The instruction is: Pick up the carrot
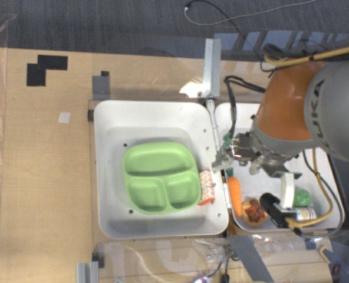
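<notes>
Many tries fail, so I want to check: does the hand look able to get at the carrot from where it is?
Probably yes: the hand hovers just above the carrot, whose top is uncovered, though the bin wall crowds one side.

The table [39, 175] was a pale wood surface under a glossy sheen, with black square markings [46, 68] toward its far left and a small pale tag [64, 118] nearer the middle left. Two shallow white bins sat directly on it, side by side and touching along a shared edge: the left bin [109, 175], broad and square, and the right bin [333, 217], partly covered by the arm. Grey metal brackets [101, 86] stood at the bins' corners.
</notes>
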`<act>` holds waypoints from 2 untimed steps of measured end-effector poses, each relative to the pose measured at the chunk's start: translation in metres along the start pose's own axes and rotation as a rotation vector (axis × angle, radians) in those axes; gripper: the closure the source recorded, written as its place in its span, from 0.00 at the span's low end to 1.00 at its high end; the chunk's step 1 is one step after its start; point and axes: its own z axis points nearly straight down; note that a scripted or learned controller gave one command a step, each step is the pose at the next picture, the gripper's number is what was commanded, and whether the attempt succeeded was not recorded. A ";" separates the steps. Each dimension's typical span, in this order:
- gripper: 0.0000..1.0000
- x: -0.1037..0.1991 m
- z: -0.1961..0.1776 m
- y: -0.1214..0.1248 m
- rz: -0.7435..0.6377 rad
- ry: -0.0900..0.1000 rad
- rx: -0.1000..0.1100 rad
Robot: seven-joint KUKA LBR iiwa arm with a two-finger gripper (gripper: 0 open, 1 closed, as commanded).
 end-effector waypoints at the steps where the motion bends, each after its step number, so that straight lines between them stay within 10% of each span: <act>1: 0.00 -0.054 0.055 0.003 0.259 -0.002 0.004; 2: 1.00 -0.053 0.045 0.004 0.251 -0.001 0.002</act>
